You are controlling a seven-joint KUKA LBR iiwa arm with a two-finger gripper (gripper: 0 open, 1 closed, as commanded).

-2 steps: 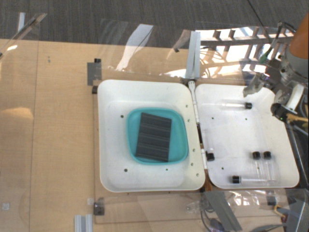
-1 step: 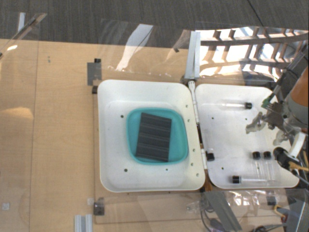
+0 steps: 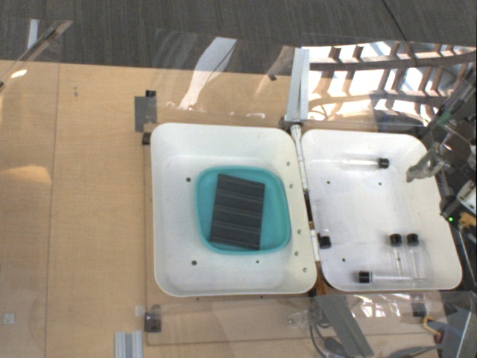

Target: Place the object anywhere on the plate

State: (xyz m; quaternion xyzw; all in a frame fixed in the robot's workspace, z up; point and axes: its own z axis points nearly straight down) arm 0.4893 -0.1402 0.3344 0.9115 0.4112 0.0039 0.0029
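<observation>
Pale wooden bench (image 3: 74, 200), dark ribbed flooring behind it, two shallow white bins side by side under clear panels.

Arm at far right edge of the view, over the rim of the right bin (image 3: 432, 271). Gripper (image 3: 425, 168): a grey fingertip pokes in above the bin's upper right corner; whether it is parted or closed cannot be told. Nothing visible in it.

Right bin contents, nearest the gripper: clear vials with black caps. Count: five caps visible. One vial (image 3: 363, 162) lies along the top, one (image 3: 384, 277) along the bottom edge, a pair (image 3: 406, 252) stands or lies side by side at lower right, one cap (image 3: 324, 241) at the left wall, body hard to see.

Left bin (image 3: 171, 267): one teal plate (image 3: 277, 226), centred. On it, one dark ribbed rectangular block (image 3: 238, 212), lying flat, long axis slightly tilted from the bin's edges, wholly within the plate's rim.

Judgement: block already rests on the plate, so the task looks complete.

Handling, judged: block appears stiff, flat and moderately light; ribbed top should give grip. Best hold is across the short width, fingers on the long edges. Vials look light, slippery, breakable, prone to roll.
</observation>
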